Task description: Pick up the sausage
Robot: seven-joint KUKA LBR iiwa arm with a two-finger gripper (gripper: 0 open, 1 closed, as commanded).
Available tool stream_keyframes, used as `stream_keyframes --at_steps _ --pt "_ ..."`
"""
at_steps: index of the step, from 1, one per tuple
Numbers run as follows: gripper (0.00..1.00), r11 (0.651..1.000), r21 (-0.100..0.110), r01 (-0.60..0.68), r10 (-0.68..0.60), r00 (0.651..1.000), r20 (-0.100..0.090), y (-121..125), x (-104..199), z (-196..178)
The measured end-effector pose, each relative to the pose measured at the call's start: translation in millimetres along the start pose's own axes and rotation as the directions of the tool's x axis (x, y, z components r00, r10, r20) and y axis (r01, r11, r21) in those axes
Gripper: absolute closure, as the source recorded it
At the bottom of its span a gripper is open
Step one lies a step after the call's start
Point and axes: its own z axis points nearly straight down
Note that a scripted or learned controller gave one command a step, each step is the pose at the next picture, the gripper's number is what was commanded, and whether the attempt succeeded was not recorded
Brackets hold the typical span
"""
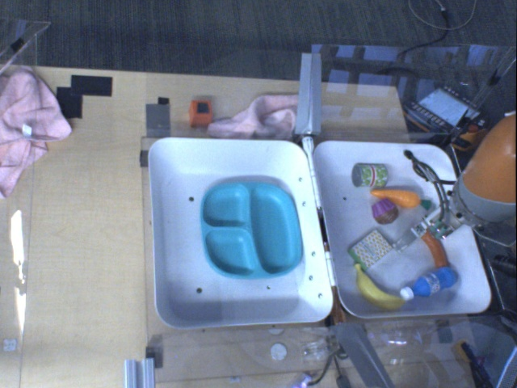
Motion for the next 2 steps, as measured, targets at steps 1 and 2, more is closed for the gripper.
stream_keyframes --at_steps 1,2 --pt "0.00 0.997 0.002 -0.072 0.072 0.997 -0.001 20.5 -12.6 -80.2" --pt "0.00 0.998 0.000 0.060 -0.060 0.998 0.001 -1.3 0.9 -0.2"
